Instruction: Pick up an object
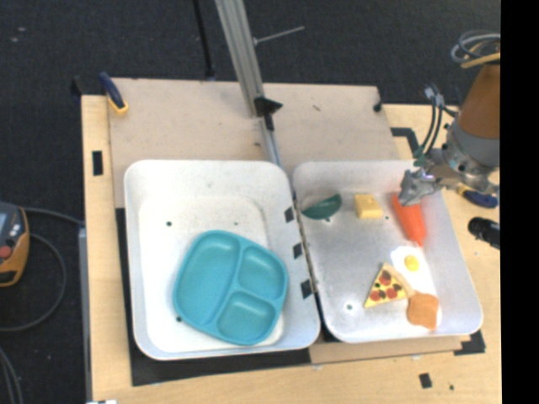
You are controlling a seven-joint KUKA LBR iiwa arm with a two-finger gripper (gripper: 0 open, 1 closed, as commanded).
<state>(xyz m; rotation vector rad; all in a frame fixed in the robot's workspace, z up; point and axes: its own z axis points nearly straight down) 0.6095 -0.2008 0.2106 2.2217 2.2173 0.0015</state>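
Nearest the camera we saw a teal divided plate lying flat in the left bin, toward its front, with its three compartments facing up. Across the divide, the right bin held the small things. At its front right sat an orange lump, touching a pizza slice whose tip pointed toward the back of the bin and whose crust edge faced the front. Just behind these lay a fried egg. Farther back, near the bin's back left corner, we noted a dark green bowl-like piece and, just to its right, a yellow block of cheese.

We took the carrot as the thing to pick. It lay near the right bin's back right side, its long axis running roughly front to back, tilted slightly, with the narrower end toward the front, close to the egg. The gripper hung at the carrot's rear end, at or just above it. We could not tell how its jaws stood, nor whether they touched the carrot.
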